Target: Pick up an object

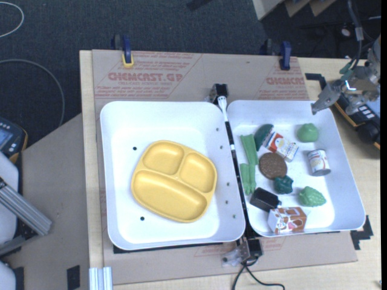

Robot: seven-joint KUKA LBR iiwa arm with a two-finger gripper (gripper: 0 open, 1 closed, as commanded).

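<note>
You see little of the arm itself. The gripper [326,98] is grey metal, ending in a slim pointed finger [319,103]. Just behind that finger sits a boxy pale grey block with small teal-green parts on it. Above the block, thin dark cables [352,14] run upward. Behind the block the body turns dark, nearly black, its details too blurred to read.

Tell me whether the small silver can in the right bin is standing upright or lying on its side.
Lying on its side: the small silver can shows its long labelled wall, round end facing sideways.
</note>
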